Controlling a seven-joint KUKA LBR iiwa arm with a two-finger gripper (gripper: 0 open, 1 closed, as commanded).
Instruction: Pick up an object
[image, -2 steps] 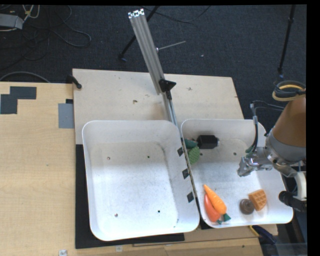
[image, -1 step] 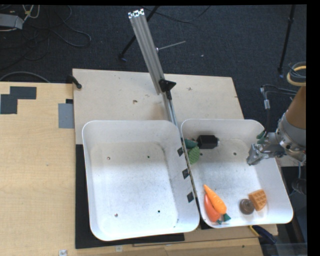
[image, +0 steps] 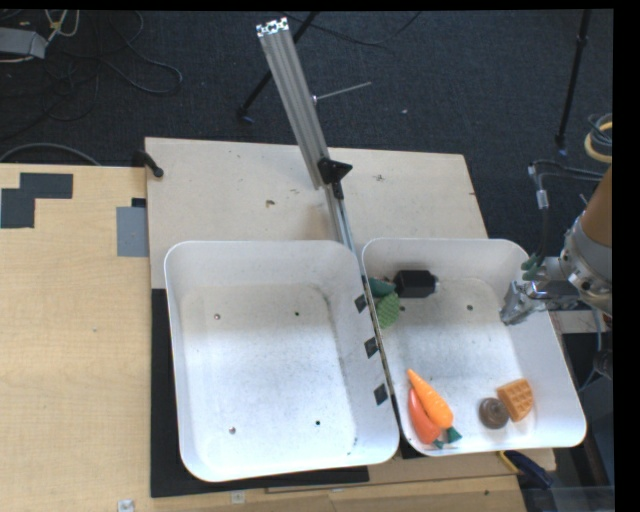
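Note:
The right bin holds several small things. A black block lies near its far left corner, with a green piece beside it against the divider. An orange carrot rests on a red piece near the front. A round brown thing and an orange waffle-like piece lie at the front right. My gripper hangs over the bin's right rim, above the objects and apart from them, with nothing seen in it.
The left bin lies beside the right one, with a slanted metal rail rising behind the divider. The grey wrist enters from the right edge. A wooden board lies behind the bins.

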